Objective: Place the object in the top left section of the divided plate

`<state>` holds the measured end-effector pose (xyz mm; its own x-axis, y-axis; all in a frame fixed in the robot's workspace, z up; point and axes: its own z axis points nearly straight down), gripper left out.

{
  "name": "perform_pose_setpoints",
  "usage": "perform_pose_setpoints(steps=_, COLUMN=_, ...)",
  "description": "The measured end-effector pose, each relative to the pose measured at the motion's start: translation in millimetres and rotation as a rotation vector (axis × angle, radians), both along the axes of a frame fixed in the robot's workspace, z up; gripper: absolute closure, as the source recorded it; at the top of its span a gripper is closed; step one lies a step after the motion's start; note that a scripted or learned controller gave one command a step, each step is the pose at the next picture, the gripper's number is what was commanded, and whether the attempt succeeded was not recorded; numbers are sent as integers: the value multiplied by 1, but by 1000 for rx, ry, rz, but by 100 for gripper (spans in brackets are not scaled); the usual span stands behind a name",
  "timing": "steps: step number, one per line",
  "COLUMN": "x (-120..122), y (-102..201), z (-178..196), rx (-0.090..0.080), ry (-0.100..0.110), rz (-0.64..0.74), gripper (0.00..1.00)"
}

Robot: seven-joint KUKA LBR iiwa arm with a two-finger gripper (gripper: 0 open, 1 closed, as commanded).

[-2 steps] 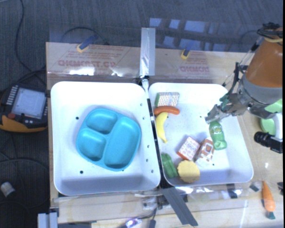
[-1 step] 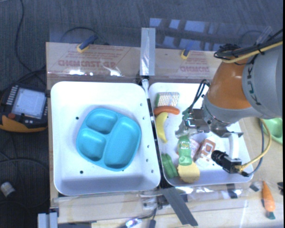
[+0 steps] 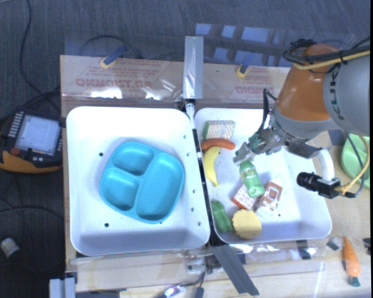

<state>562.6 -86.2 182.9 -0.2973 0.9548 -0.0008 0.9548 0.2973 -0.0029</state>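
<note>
From the camera view above the tabletop, I see the blue three-section moulded plastic plate (image 3: 143,180) lying in the left shallow white bin (image 3: 87,126). It sits turned at an angle, its two small sections toward ten o'clock and its big one toward four.

The right shallow white bin (image 3: 311,219) holds the loose items: a green plastic bottle with a white label (image 3: 251,179), a yellow toy banana (image 3: 210,165), an orange-red sausage-shaped toy (image 3: 217,144), a small patterned packet (image 3: 219,130), a red-and-white carton (image 3: 242,197), a yellow lemon-like lump (image 3: 247,223) and a dark green vegetable toy (image 3: 221,216).

My tool (image 3: 253,148) hangs at twelve o'clock of the bottle, just over its cap. I cannot tell how its grasping parts are set, and nothing shows pinched in it.

I judge the step in hand is the pick, the bottle being the likely object. To do it well I would come down square across the bottle's narrow width, clear of the carton touching it at six o'clock, then confirm the hold before travelling toward nine o'clock. On the plate I would aim for the small section nearest the bin's far left corner.
</note>
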Motion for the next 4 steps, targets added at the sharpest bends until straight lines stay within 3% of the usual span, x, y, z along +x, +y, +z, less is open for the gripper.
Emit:
perform_pose_setpoints(steps=1, x=-5, y=-20, z=-35, rx=1, ry=1, rz=-69, gripper=100)
perform_pose_setpoints(steps=2, x=4, y=74, z=0, rx=3, ry=0, rz=201, gripper=100)
perform_pose_setpoints(steps=3, x=-44, y=136, z=0, rx=3, ry=2, rz=156, gripper=100)
perform_pose_setpoints(steps=4, x=-26, y=75, z=41, rx=-1, ry=0, rz=21, gripper=100)
